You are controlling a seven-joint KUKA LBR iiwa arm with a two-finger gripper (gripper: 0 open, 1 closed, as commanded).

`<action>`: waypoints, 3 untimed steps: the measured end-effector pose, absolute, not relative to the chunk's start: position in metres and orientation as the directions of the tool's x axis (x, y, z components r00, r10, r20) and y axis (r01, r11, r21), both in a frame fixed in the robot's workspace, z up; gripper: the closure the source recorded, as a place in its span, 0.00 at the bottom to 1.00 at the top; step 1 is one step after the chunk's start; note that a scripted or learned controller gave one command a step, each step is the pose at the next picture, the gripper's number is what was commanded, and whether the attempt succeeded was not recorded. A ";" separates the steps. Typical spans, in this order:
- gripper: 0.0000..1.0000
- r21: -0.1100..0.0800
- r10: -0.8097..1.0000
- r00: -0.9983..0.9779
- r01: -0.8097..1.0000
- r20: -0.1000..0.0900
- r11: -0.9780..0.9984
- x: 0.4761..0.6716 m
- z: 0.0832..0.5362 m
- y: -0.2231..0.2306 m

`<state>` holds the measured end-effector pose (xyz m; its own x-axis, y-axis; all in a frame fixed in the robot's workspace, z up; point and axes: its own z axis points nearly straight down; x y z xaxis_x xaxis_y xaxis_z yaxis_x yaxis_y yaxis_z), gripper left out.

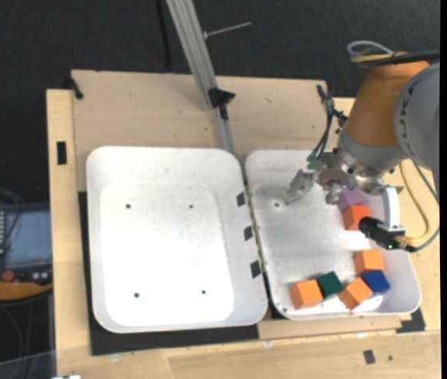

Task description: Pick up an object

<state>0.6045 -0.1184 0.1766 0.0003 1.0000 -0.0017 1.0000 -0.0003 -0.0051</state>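
Note:
Several blocks lie in the right bin (298,239). A purple block (355,197) and a red block (355,216) sit by its right wall. Further down are an orange block (369,260) and a blue block (375,281). Along the front wall lie an orange block (357,293), a green block (330,283) and another orange block (306,293). My gripper (319,188) hangs over the upper part of this bin, just left of the purple block. It is open, one grey finger (297,186) pointing left, with nothing between the fingers.
The left bin (168,235) lies beside the right one, a low divider with black clips (249,231) between them. A slanted metal pole (200,58) rises behind the bins. The grey and orange arm (381,113) covers the right bin's upper right corner.

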 end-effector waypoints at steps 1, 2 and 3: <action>0.00 -0.005 1.000 0.002 1.000 -0.002 -0.002 0.595 0.117 -0.120; 0.00 0.000 1.000 0.003 1.000 -0.003 -0.003 0.596 0.097 -0.122; 1.00 0.005 1.000 0.011 1.000 0.000 -0.011 0.597 0.109 -0.122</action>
